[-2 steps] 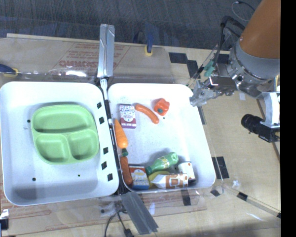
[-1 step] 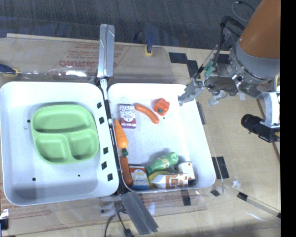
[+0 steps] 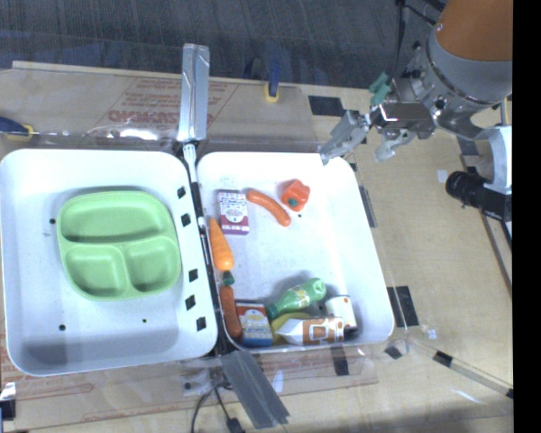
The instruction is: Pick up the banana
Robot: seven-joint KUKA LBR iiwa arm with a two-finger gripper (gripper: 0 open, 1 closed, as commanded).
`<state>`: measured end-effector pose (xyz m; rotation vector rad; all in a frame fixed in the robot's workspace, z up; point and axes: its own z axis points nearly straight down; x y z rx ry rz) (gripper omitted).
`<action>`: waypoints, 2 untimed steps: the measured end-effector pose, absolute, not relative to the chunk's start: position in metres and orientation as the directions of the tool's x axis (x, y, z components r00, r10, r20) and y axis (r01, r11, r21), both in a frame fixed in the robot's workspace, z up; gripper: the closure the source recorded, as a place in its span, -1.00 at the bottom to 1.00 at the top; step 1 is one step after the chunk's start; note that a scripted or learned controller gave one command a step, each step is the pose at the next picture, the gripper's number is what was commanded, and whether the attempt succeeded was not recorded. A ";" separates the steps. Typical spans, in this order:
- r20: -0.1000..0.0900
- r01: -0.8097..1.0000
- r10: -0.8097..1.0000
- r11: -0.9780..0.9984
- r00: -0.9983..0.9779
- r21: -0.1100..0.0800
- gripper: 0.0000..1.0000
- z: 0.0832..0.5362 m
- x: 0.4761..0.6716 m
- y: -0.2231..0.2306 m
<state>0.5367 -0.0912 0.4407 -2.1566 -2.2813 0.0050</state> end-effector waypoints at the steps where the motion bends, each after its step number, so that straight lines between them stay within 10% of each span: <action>1: -0.001 0.998 0.998 0.066 -0.066 -0.009 1.00 0.449 0.538 -0.089; 2: 0.000 0.999 0.999 0.046 -0.046 -0.004 1.00 0.441 0.487 -0.047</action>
